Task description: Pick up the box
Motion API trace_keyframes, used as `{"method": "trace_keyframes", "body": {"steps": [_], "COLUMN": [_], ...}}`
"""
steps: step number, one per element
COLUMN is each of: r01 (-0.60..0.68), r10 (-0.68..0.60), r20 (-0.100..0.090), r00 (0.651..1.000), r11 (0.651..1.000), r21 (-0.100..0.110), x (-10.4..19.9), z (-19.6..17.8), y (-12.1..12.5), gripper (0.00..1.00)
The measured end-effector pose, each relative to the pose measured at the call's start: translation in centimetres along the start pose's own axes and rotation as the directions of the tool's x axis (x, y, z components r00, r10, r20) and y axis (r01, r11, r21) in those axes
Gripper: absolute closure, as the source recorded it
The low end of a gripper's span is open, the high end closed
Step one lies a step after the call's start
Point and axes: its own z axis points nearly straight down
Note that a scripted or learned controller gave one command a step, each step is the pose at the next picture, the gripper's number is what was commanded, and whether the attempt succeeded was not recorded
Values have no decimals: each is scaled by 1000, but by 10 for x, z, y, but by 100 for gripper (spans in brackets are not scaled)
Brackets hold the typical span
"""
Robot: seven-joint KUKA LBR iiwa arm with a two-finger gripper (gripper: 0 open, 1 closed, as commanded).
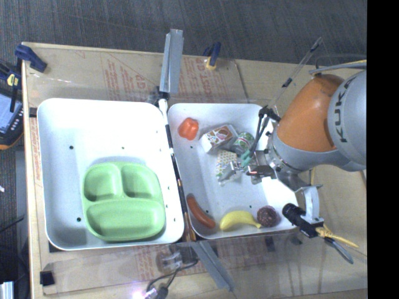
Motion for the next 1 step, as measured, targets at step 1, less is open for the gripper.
{"method": "trace_keyframes", "body": {"steps": [1], "r01": [125], "r10": [-125], "r20": [2], "r00": [992], "r11": [992], "r21": [-3], "x": [-11], "z": [4], "y": [86], "gripper": [0]}}
